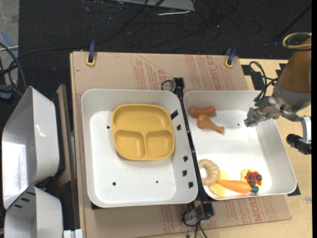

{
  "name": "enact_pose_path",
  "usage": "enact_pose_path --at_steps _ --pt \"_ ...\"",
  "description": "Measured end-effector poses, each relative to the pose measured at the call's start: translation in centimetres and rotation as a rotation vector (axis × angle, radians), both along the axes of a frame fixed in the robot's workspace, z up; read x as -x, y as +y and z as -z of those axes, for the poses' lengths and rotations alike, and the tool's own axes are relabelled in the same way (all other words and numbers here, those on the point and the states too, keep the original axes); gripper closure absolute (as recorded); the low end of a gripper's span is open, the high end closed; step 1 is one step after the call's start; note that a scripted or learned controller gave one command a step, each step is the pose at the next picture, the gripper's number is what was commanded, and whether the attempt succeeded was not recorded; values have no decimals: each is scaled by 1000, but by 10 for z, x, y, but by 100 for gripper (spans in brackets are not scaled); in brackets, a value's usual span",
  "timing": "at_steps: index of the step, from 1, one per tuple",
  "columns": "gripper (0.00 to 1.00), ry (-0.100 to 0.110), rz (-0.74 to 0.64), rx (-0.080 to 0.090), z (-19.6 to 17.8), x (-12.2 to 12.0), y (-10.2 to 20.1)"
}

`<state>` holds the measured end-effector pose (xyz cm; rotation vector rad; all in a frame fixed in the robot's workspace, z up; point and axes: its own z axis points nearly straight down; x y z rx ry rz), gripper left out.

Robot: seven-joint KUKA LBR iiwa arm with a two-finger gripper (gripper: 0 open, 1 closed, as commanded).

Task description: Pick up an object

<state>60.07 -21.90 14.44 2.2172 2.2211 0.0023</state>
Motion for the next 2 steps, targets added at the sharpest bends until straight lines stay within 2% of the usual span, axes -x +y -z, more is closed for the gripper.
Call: enact_pose_path --at_steps 1,2 --pt "100 0 -1 0 -42 -3 -2" --pt "100 0 -1 0 -65 -3 -2"
